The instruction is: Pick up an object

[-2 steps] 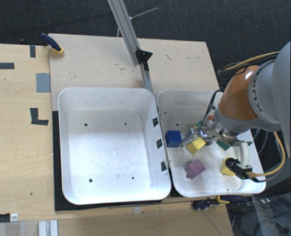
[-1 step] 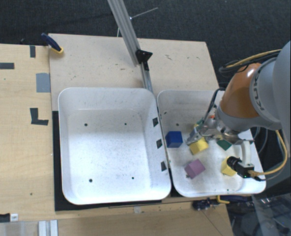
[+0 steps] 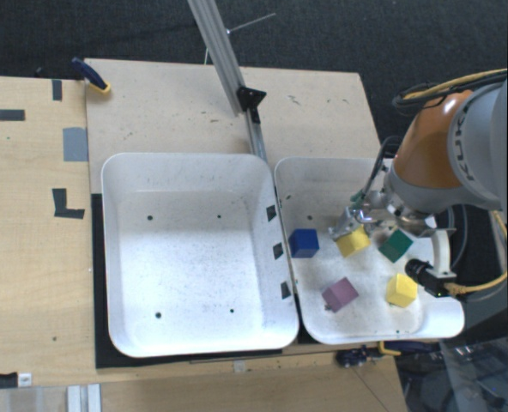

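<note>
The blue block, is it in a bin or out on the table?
In. The blue block sits on the floor of the right-hand bin, close to its left wall, beside the other blocks.

From my feed both bins look like matt white plastic, speckled with dark scuffs. The table reads as pale wood. The pole at 12 o'clock looks like brushed metal.

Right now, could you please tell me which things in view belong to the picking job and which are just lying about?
Belonging to the job:
- two-finger gripper
- yellow block beside the gripper
- blue cube
- green block
- purple block
- second yellow cube
- right white bin

Lying about:
- left white bin
- blue-and-yellow clamp
- grey tape patch
</note>
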Controlling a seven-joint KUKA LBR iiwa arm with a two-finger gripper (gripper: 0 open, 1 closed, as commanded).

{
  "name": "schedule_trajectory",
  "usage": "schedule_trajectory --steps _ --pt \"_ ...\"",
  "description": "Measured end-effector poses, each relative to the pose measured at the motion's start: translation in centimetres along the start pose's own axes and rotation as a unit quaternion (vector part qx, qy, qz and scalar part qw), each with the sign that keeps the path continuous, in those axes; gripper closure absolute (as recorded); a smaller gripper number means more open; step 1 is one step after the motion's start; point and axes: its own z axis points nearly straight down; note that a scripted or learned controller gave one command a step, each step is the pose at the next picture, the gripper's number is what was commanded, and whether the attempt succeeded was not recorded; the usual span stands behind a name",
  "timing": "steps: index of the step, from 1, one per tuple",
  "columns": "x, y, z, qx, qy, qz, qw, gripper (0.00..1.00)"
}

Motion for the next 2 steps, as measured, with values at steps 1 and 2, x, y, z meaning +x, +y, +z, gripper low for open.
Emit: schedule_trajectory --steps 1,2 --pt "-0.4 -0.8 -4.8 0.000 0.000 0.001 1.0000 1.00" --pt "0.7 -0.6 -10.3 -0.001 0.000 0.000 1.0000 1.00"
